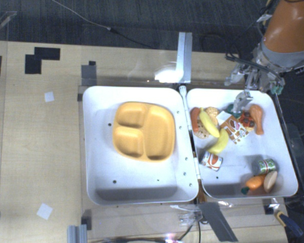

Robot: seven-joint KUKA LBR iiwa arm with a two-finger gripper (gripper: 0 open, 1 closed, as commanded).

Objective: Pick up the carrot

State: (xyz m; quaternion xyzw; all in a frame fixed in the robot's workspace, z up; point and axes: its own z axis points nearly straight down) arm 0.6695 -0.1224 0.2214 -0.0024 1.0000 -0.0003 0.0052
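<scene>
The carrot (254, 183), short and orange with a green tip, lies in the near right corner of the right bin (243, 171). A beige roll-shaped item (270, 181) touches it on the right. My gripper (241, 102) hangs over the far part of that bin, just above an orange-and-white carton (236, 129). It is well away from the carrot, with nothing seen in it. The grey arm with its orange band (289, 27) reaches in from the upper right.
A green can (266, 165) stands just behind the carrot. Two bananas (213, 130), a hot dog (195, 121), a brown drumstick-like piece (257, 118) and a small red-white pack (211, 160) share the right bin. The left bin (99, 176) holds a yellow divided plate (144, 131).
</scene>
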